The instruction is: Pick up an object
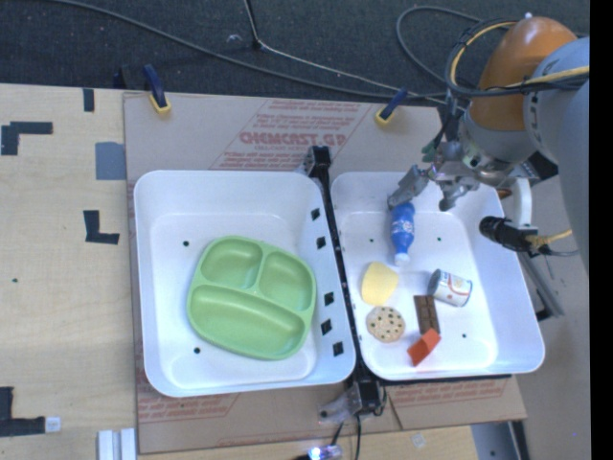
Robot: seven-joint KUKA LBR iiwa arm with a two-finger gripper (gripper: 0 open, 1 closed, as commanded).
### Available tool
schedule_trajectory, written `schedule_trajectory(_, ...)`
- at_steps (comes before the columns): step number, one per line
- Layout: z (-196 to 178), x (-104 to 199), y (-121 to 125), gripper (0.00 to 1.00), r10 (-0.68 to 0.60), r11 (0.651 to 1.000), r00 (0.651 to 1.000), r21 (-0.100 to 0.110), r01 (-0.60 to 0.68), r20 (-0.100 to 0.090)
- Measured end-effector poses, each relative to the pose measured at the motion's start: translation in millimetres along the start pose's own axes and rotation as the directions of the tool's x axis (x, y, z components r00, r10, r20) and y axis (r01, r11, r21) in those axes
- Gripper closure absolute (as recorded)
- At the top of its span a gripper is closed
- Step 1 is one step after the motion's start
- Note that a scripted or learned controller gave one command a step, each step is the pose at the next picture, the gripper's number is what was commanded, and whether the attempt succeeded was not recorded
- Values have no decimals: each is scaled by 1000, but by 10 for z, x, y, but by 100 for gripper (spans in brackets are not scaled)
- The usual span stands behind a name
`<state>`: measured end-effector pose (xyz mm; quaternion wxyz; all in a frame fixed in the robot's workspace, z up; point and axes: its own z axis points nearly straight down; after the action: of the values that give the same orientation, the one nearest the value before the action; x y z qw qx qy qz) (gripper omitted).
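- I see the gripper (427, 190) at the upper right of the frame, above the right bin (498, 338); its fingers stand apart and hold nothing.
- A blue bottle (402, 230) lies just below the left finger.
- Lower in that bin I note a yellow block (379, 283), cookie (386, 325), small can (450, 288), brown bar (425, 312) and red piece (422, 347).
- The left bin (158, 257) holds a green tray (253, 296).

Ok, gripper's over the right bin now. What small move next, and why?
Probably lower straight down onto the blue bottle. The gripper hangs open just above its upper end, with nothing between its fingers, and the yellow block lies clear of it.
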<state>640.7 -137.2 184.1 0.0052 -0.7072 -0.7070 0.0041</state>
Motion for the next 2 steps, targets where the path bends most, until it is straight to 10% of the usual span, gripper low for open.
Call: schedule_trajectory(2, 365, -6, 28, 0, -2, 1000, 1000, -10, 2, 3)
